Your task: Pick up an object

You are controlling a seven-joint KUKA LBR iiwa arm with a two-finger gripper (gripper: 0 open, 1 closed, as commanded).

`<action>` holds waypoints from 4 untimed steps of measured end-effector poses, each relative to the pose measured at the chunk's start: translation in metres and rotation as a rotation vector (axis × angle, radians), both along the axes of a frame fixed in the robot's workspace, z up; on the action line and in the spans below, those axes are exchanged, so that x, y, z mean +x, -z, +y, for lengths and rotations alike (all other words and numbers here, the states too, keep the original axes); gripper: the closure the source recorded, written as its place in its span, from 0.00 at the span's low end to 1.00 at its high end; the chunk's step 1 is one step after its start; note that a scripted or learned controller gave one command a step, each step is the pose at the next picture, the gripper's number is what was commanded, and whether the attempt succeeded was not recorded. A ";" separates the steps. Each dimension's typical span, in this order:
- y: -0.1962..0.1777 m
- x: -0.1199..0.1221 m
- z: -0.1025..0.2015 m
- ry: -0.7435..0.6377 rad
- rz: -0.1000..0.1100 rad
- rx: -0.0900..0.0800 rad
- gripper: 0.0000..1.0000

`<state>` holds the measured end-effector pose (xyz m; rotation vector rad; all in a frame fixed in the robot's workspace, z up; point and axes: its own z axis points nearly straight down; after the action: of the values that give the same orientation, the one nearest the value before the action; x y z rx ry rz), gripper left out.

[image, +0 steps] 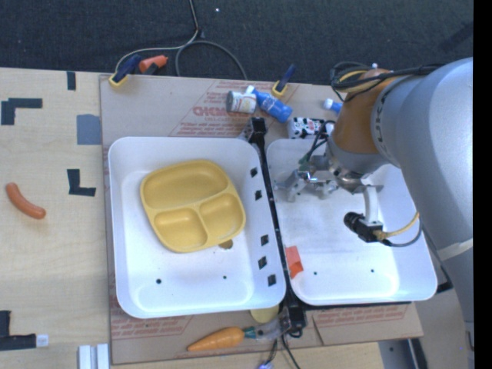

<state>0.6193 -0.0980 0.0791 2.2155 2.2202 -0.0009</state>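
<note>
a wooden bench (46, 152) with black tape marks carries a cardboard sheet (207, 110) under two shallow white bins; dark carpet lies beyond the far edge.

left bin (134, 283): one yellow divided plate (192, 204), three compartments, lying flat and turned at an angle, near the bin's centre. a small brown item shows at the plate's lower right edge; it is too small to identify.

right bin (400, 279): a small orange piece (294, 261) lies by the bin's left wall, well apart from the gripper.

gripper (311, 181): over the far left part of the right bin, below the orange wrist band. whether its fingers are apart or together cannot be told, and nothing is seen between them.

outside the bins: a white and blue bottle (260, 102) on the cardboard behind them, clamps at the cardboard's far edge, a toy carrot (217, 338) at the near edge, and an orange sausage-shaped toy (25, 201) on the bench at far left.
</note>
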 end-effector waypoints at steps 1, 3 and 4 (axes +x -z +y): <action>-0.006 0.051 0.001 -0.001 -0.001 0.003 0.00; -0.110 -0.044 0.044 0.000 0.004 0.007 1.00; -0.105 -0.024 0.170 -0.012 0.004 0.010 1.00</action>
<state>0.5953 0.0721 0.1837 2.2085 2.2405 0.0054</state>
